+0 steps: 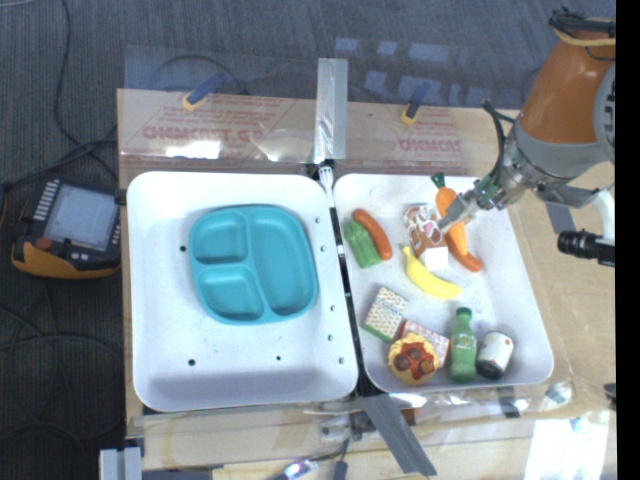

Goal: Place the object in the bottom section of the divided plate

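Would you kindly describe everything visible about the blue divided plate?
The plate is turquoise, looks like smooth plastic, and has a rounded-square outline with raised ridges splitting it into three sections: two smaller ones on the view's left and one larger on its right. It lies flat and slightly rotated on the floor of the left bin, roughly centred. Nothing lies in its sections, and nothing touches it but the bin.
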